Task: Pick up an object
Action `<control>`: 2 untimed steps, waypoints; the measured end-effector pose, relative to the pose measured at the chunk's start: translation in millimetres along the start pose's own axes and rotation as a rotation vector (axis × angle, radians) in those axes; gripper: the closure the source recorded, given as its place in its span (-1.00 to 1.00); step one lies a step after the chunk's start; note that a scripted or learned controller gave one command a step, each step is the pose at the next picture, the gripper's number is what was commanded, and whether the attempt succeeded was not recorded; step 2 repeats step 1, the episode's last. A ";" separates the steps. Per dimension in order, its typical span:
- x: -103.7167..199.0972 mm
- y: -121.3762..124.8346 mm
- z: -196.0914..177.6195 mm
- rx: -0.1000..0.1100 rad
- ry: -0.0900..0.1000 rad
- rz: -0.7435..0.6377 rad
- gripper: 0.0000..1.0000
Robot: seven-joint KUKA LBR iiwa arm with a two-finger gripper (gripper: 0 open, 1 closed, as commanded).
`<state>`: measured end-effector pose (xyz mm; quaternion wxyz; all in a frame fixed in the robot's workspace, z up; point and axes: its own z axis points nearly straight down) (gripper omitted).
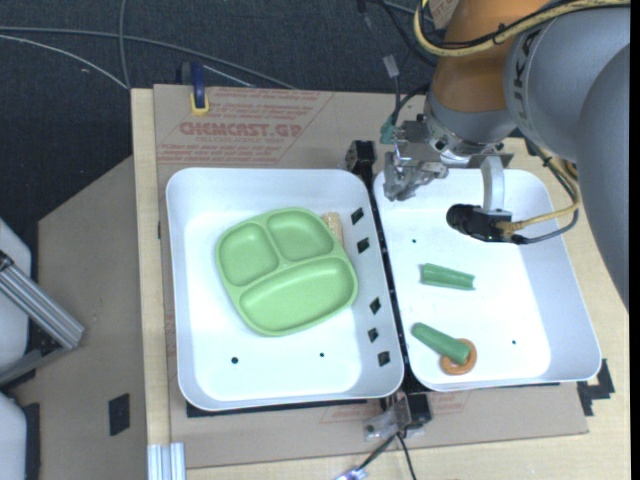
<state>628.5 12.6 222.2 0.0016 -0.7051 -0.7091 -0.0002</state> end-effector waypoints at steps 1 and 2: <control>50.1 7.0 -11.4 -0.004 0.000 0.000 1.00; 50.1 7.0 -11.4 -0.004 0.000 0.000 1.00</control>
